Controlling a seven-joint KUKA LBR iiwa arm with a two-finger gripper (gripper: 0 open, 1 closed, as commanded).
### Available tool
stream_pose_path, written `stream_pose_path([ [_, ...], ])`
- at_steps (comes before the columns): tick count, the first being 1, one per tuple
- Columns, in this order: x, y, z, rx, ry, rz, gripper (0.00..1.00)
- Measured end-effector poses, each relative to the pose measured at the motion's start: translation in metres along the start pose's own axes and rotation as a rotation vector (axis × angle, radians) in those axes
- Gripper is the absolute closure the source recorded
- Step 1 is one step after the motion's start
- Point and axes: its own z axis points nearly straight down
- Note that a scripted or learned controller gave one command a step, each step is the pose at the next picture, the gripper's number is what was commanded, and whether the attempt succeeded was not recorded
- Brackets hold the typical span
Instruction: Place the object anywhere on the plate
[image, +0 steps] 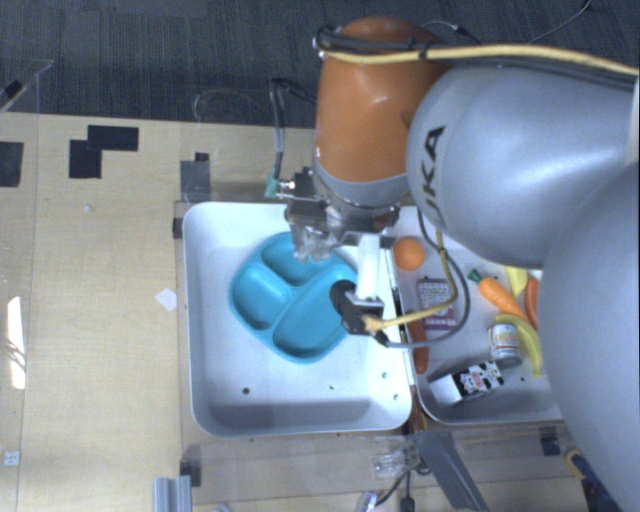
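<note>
Bins stand side by side on the bench, and I go from the near edge to the far one, with 12 o'clock pointing away from the camera. Nearest is the front wall of the left bin (300, 425), and at 3 o'clock from it the front rim of the right bin (480, 410). In the right bin, the nearest thing is a small black and white box (472, 380). Behind it are a little bottle (505, 340) and a yellow curved piece (528, 338), then a carrot (497, 293) and a pinkish packet (435, 297), and farthest an orange ball (408, 253). The left bin holds the blue plate (290, 335), which has several compartments, and I see nothing lying on it. The gripper (312, 243) hangs over the far part of the plate, at about 12 o'clock from the plate's centre. Whether it is apart or together I cannot tell, and I cannot make out any object in it. So I judge that the object is still among the things in the right bin, which lie from 3 to 4 o'clock of the gripper, with the orange ball closest to it. The coming move turns on this: the goal is already under the tool, but the things to carry lie to its side, across the wall between the bins.
</note>
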Motion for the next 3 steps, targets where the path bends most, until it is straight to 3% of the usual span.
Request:
stream_pose_path([
  [1,0.038,0.000,0.047,0.003,-0.001,-0.141,1.00],
  [2,0.021,-0.062,0.052,0.003,-0.001,0.054,1.00],
  [3,0.035,-0.047,0.055,0.001,0.000,-0.128,1.00],
])
